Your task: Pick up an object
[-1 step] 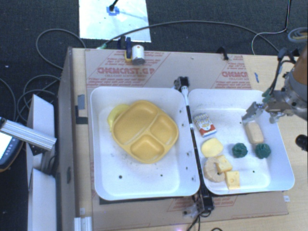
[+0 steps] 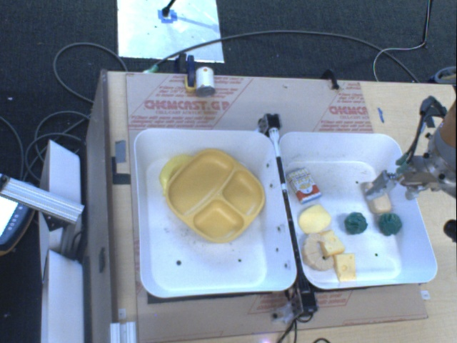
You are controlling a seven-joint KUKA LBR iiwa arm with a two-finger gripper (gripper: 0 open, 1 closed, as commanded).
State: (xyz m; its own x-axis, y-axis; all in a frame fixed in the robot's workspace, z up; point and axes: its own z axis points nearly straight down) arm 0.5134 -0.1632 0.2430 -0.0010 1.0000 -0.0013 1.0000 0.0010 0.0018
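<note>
The right bin (image 2: pixel 357 156) holds several small items. A red, white and blue carton (image 2: pixel 303 184) lies at its left. Below it are a pale yellow round piece (image 2: pixel 314 219), a beige ring (image 2: pixel 315 252) and two yellow cheese-like blocks (image 2: pixel 345 266). Two dark green lumps (image 2: pixel 355 224) (image 2: pixel 389 224) lie toward the right. A small beige block (image 2: pixel 380 205) sits at the right of the bin. My gripper (image 2: pixel 376 187) reaches in from the right and hangs just above that beige block, overlapping its upper edge. Nothing shows as lifted.
The left bin (image 2: pixel 157 263) carries a yellow divided plate (image 2: pixel 214 195) with a yellow lid or bowl edge (image 2: pixel 170 170) peeking out behind it. A black divider (image 2: pixel 284 199) separates the bins. A small cylinder (image 2: pixel 204 80) stands on the cardboard at the back. Cables run across the floor.
</note>
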